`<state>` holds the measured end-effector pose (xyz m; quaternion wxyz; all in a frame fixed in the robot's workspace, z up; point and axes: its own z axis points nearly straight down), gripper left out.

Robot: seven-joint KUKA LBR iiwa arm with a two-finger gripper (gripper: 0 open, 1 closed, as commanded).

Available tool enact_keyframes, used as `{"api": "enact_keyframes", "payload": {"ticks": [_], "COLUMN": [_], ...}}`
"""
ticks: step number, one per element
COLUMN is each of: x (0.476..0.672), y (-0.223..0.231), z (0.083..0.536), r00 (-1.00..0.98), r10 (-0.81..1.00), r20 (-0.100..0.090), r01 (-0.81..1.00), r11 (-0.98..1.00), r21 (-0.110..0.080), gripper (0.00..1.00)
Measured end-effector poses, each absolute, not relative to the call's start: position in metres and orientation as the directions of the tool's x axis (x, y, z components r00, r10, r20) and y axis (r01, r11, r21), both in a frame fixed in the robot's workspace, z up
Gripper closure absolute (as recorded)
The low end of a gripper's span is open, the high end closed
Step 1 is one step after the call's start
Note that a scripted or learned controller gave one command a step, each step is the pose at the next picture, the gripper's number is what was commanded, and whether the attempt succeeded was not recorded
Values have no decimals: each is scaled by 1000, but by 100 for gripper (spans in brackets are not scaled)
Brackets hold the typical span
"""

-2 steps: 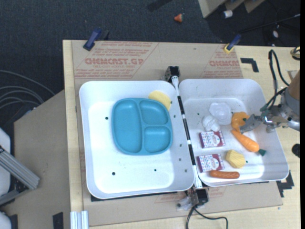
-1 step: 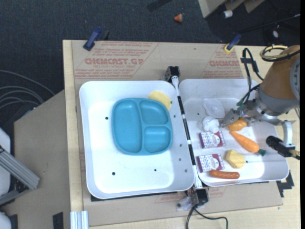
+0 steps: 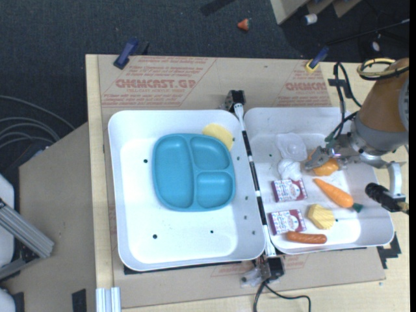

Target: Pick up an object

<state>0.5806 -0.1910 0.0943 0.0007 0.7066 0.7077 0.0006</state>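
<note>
Gripper (image 3: 316,160) low in the right white bin (image 3: 377,229), its fingers closed on a small orange plastic piece (image 3: 327,168); long orange carrot (image 3: 334,192) just nearer.

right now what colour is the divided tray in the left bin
Light blue, plain with no pattern. The divided tray shows best in the camera view, lying in the left bin.

it looks like a robotics lab: a plywood bench (image 3: 162,77) with clamps (image 3: 127,52), loose cables (image 3: 26,135) on dark carpet (image 3: 65,18), aluminium framing (image 3: 26,229).
</note>
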Motion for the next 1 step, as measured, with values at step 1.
{"api": "enact_keyframes", "payload": {"ticks": [1], "x": [551], "y": [-159], "z": [228], "r00": [-1], "r10": [1000], "r20": [-1], "r01": [1000], "r11": [1], "r21": [2], "gripper": [100]}}
